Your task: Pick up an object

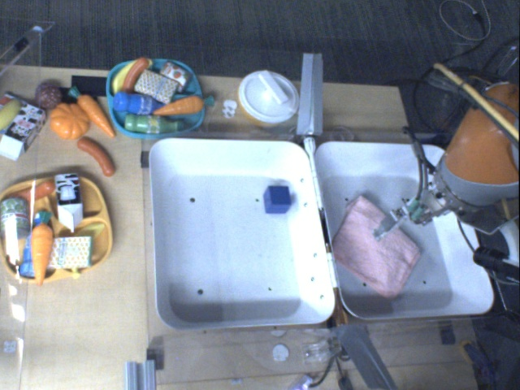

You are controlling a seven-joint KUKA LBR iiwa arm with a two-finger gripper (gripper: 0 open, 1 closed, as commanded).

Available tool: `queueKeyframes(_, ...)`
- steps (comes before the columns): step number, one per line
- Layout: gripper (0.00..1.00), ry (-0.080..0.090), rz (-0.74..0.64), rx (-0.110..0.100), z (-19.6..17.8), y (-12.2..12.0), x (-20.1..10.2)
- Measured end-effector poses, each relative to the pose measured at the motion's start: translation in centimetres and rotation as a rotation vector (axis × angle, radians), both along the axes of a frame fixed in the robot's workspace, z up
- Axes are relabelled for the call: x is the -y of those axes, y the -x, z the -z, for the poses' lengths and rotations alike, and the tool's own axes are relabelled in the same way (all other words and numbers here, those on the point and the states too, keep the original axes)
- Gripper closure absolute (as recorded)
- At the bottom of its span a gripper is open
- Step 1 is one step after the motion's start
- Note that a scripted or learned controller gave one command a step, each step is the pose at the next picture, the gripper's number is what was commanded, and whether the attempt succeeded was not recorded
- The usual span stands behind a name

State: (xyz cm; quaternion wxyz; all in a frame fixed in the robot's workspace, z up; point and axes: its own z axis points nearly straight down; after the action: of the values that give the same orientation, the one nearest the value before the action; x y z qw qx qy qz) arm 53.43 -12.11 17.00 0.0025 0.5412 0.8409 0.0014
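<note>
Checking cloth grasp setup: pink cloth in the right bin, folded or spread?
Folded: the pink cloth lies as a compact, thick rectangle with layered edges.

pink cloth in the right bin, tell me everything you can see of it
The pink cloth looks like soft, folded fabric, roughly a four-sided pad, lying flat and turned at a slant on the floor of the right bin, toward that bin's left side near the divider between the two bins. Its surface is plain pale pink with slightly rumpled edges. The gripper is right over its upper right part, seemingly at or touching the fabric; whether it grips the cloth cannot be told.
</note>
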Motion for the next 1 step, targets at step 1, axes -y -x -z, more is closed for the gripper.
queueKeyframes(1, 0.0, 0.002, -0.068, 0.012, 7.75, -1.07, 2.27)
